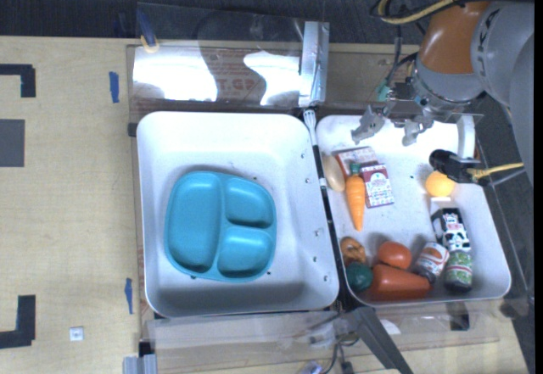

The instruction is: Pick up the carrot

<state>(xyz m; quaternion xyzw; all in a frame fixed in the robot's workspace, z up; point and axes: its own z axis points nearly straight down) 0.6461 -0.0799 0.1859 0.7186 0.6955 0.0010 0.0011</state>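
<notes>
Carrot point(355, 202): lay loose in the right bin point(496, 232), near its left wall, tip toward the front edge; a small red carton point(377, 185) just beside it.
Jaws: the gripper point(391, 126) hung over the right bin's back edge, jaws apart, nothing between them.
Clearance: gripper and carrot were apart, with the carton near the line between them.
Left bin point(170, 139): carried a blue divided plate point(221, 225).
Progress: nothing done; approach, closing on the carrot and lifting all remained, by my reading.
</notes>
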